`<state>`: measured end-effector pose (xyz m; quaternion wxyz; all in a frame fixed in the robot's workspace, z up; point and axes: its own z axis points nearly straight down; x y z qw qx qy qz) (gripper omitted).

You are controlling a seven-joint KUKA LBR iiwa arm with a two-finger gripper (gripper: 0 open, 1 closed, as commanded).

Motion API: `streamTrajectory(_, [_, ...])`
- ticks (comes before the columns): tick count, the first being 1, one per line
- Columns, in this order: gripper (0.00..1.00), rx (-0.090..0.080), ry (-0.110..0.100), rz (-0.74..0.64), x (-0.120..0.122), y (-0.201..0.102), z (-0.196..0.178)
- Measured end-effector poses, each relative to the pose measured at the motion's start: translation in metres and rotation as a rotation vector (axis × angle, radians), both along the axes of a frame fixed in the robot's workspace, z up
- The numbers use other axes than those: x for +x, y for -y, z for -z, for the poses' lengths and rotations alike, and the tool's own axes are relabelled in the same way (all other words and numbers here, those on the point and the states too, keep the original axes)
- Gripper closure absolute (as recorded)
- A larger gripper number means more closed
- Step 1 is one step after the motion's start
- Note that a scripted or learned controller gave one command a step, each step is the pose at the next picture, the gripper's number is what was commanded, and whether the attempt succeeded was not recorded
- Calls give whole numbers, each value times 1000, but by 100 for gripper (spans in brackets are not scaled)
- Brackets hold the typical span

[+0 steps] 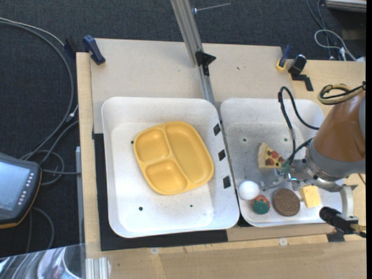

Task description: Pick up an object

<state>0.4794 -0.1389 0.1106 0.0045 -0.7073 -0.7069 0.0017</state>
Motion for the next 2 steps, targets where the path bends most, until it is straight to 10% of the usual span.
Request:
streamTrajectory(1, [0,-2,6,-1,0,0,19])
streamTrajectory(2, [100,-2,9,-1,1,-1,8])
